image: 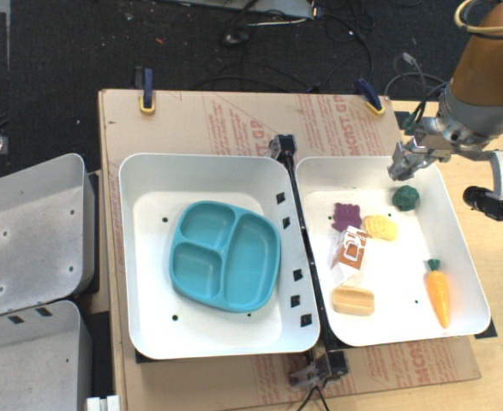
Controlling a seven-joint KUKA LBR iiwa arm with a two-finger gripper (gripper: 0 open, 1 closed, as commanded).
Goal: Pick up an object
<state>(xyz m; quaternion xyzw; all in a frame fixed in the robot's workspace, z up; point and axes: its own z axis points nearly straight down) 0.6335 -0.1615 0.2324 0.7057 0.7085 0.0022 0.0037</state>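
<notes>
The arm reaches in from the right, orange band up top, and its gripper hangs over the back edge of the right bin. The fingertips are too small and blurred here, so I cannot tell how they stand, and nothing shows between them.

Just below and beside the gripper sits a dark green ball, apart from it. Further in, a purple piece touches a yellow piece. Below them lies a packet, orange and white, tilted, and under that a tan block. Over by the right wall a carrot lies lengthwise, green end up.

In the left bin rests a teal tray with three compartments.
</notes>
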